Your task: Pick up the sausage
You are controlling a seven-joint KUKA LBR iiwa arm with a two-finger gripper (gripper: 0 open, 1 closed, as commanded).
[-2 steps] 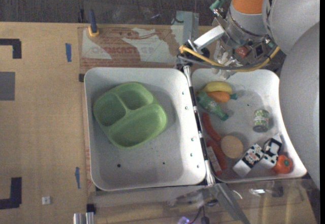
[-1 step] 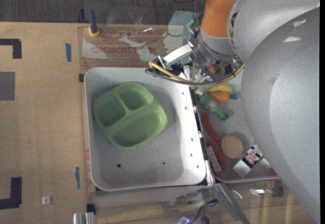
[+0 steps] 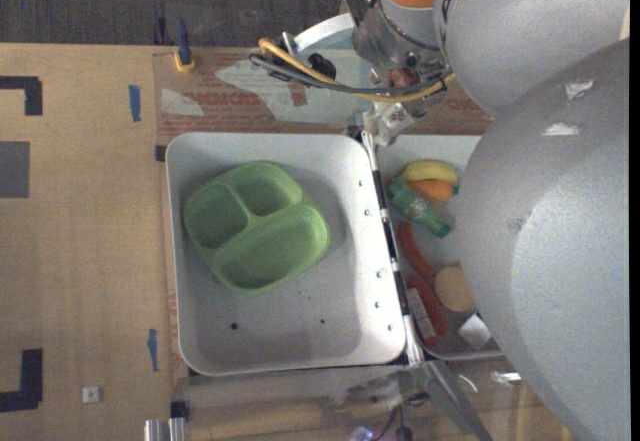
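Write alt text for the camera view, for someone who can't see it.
A grey robot arm with an orange band covers much of the right white bin, where a red sausage lies among toy foods. The left white bin holds a green divided plate.

I count two white bins, the left bin (image 3: 190, 259) and the right bin (image 3: 470, 144); in the left one I see one green divided plate (image 3: 256, 225); in the right I make out one banana (image 3: 428, 170), one orange (image 3: 434, 189), one green bottle (image 3: 420, 210), one sausage (image 3: 414, 249), and one round tan thing (image 3: 452, 288) I can't identify.
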